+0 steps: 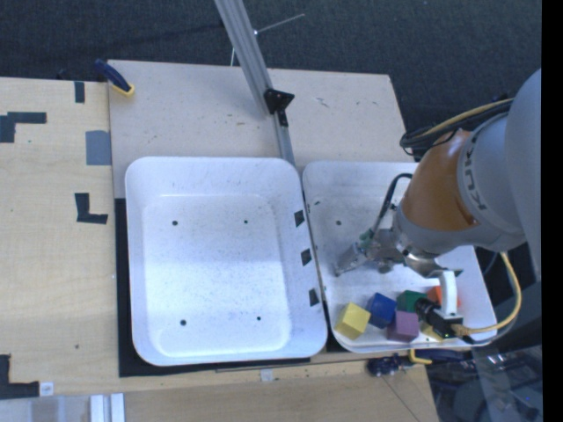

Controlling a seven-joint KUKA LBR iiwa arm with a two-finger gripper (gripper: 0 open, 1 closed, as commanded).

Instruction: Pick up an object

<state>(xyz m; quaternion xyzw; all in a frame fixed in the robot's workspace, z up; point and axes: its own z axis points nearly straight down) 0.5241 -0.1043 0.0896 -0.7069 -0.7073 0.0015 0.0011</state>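
Two shallow white bins side by side: left bin (141,236), right bin (352,183). Four small blocks clustered at the near edge of the right bin: one yellow block (354,320), one blue block (382,309), one purple block (405,324), one green block (410,301). Possibly more pieces at the cluster's right end, orange and white, too hidden to count. One grey metal pole (246,42) slanting in from the far side.

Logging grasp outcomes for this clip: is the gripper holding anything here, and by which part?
Nothing is held. The gripper hangs over bare floor of the right bin, with nothing between its fingers. The yellow block, blue block and purple block lie apart near the front edge.
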